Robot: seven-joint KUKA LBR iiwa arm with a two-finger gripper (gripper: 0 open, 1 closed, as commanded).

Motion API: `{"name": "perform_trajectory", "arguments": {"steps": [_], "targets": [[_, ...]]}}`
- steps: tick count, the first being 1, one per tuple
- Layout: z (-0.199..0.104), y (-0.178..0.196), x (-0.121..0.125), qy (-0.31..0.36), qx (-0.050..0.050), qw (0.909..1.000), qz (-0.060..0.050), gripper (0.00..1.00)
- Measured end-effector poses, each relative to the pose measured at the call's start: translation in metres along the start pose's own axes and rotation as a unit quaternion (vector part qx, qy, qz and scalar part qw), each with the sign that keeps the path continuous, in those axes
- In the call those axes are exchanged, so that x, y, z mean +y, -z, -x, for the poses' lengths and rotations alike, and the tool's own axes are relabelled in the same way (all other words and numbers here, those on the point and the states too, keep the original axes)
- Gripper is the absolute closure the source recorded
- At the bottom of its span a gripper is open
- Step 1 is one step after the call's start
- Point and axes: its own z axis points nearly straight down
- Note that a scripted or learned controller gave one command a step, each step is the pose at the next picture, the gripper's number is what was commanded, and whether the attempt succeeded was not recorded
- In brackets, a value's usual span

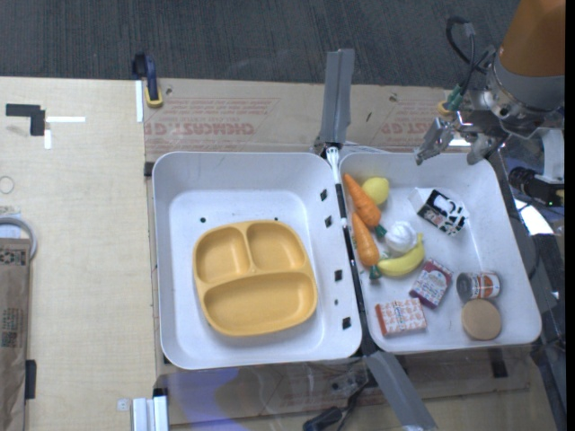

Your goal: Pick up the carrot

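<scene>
The left white bin (pixel 166 268) holds a yellow divided plate (pixel 255 277), while the right white bin (pixel 503 196) carries a carrot (pixel 361 200) along its left wall, a second carrot (pixel 364 239) just below it, a lemon (pixel 376 189), a banana (pixel 402 260), a small black-and-white carton (pixel 443 212), a can (pixel 478 285) and snack packets. The gripper (pixel 457 144) hangs with fingers spread and nothing between them over that bin's upper rim, well apart from the carrot.

Grey arm at upper right, pincer (pixel 454 140) open, empty
</scene>
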Motion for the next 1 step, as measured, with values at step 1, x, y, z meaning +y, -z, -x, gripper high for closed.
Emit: {"name": "perform_trajectory", "arguments": {"steps": [1], "targets": [[0.0533, -0.0544, -0.1033, -0.060, 0.000, 0.9982, 0.000, 0.00]]}}
